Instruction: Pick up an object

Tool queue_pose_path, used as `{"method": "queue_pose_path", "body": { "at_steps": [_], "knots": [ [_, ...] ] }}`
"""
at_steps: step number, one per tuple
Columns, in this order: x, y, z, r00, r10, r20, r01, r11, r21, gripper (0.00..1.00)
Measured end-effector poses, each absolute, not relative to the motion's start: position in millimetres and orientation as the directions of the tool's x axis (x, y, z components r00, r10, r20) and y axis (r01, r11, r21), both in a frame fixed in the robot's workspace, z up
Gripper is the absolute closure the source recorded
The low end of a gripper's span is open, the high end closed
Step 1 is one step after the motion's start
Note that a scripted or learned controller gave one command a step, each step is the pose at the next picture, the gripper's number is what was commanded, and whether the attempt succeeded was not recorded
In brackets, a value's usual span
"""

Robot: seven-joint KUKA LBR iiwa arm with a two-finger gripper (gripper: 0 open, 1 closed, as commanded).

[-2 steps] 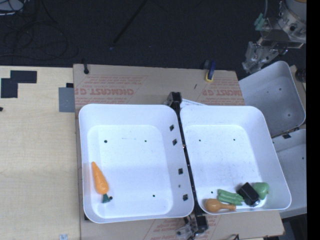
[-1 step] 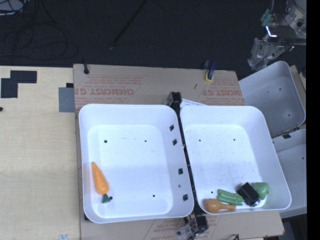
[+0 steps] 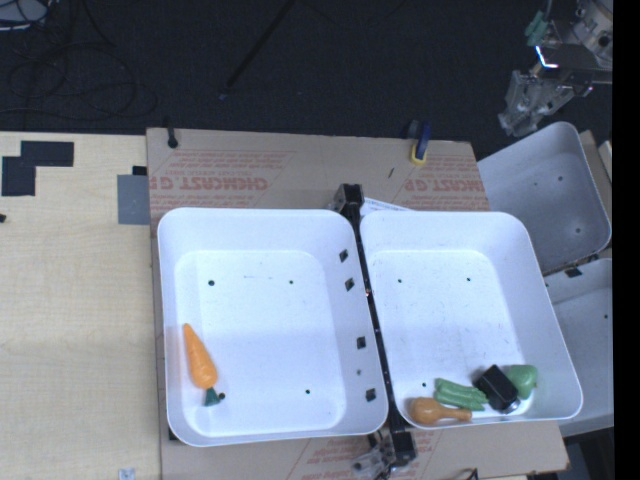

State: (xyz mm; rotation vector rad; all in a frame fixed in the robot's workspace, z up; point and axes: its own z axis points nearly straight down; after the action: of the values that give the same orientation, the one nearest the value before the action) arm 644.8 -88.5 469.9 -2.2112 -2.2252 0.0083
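An orange toy carrot (image 3: 199, 358) with a small green top lies near the front left corner of the left bin (image 3: 250, 230). In the right bin (image 3: 450, 230), at its front right corner, a green pod (image 3: 460, 394), a black block (image 3: 497, 388), a green piece (image 3: 523, 375) and an orange-brown gourd shape (image 3: 437, 411) lie bunched together. My gripper (image 3: 533, 96) hangs high at the back right, beyond the bins and far from every object. Nothing shows in it.
Both bins stand on a brown cardboard sheet (image 3: 300, 173) on a light wooden bench. A grey metal plate (image 3: 555, 193) lies to the right of the right bin. A blue and yellow clamp (image 3: 421, 143) sits at the cardboard's back edge.
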Motion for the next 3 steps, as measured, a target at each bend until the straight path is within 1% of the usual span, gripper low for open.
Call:
{"method": "queue_pose_path", "body": {
  "at_steps": [3],
  "knots": [
    [646.2,-86,498,-0.018,1.0,-0.002,1.0,0.018,-0.012,1.0]
  ]
}}
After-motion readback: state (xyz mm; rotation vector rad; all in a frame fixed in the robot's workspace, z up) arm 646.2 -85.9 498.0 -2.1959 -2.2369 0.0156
